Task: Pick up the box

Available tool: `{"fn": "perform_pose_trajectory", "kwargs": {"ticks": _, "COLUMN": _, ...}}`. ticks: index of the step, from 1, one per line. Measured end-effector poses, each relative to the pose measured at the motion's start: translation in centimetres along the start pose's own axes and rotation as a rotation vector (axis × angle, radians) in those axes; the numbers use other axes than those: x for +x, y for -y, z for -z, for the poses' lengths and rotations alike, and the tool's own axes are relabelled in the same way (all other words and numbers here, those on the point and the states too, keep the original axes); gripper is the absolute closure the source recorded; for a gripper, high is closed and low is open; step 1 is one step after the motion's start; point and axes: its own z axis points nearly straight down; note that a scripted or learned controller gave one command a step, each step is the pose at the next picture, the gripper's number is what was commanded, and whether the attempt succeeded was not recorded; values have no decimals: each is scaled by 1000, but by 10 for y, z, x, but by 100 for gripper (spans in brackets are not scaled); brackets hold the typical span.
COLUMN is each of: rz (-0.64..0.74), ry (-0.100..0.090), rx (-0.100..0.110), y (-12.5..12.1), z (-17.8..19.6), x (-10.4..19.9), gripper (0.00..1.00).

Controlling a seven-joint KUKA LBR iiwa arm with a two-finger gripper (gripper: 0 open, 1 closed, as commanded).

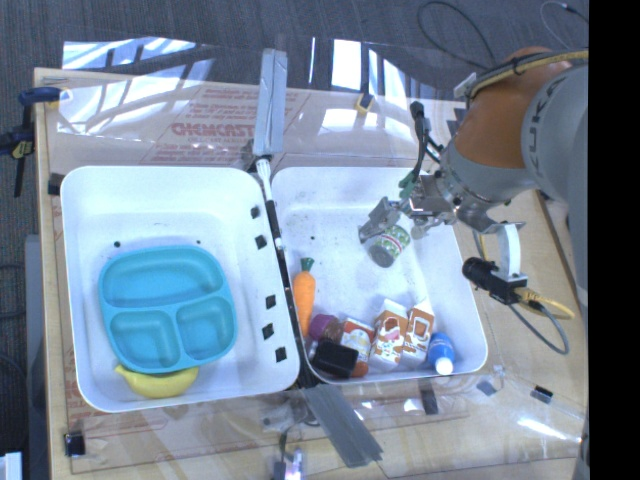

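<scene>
Bins are being viewed side by side on the bench. In the left bin (80,268) a blue tray (167,305) is lying flat near the middle, with a banana (157,382) tucked against its near edge, touching it; both look parked out of the way, since the task concerns nothing on that side.

Across the divider, in the right bin (330,183), the small things are being crowded along the near wall. A carrot (304,291) is lying beside the divider, pointing far to near. Just right of its near end a purple item (323,326) and a black object (336,358) are touching. Next comes a small carton (357,336), then the box (403,334), a white and orange pack leaning against its neighbours in the near right part of the bin. A bottle (440,352) with a blue cap is lying just beside the box, in the corner.

Farther back and well apart from the box, the gripper (392,230) is being held over the bin's middle, with a green-labelled can (390,246) seen at its tip. Whether the can is being gripped or merely overlapped cannot be told, nor can the width of the hand be judged. The arm (510,118) is reaching in from the right.

The box is judged not yet picked; a move toward the near right corner is being called for, and the close neighbours may be disturbed.
</scene>
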Motion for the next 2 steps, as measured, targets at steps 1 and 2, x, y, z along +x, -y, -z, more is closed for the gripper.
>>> {"fn": "perform_pose_trajectory", "kwargs": {"ticks": 1, "rz": 78, "ry": 1, "rx": -1, "y": 23, "z": -64, "x": 7, "gripper": 0}}
{"fn": "perform_pose_trajectory", "kwargs": {"ticks": 2, "rz": 169, "ry": 0, "rx": -2, "y": 36, "z": -114, "x": -26, "gripper": 0}}
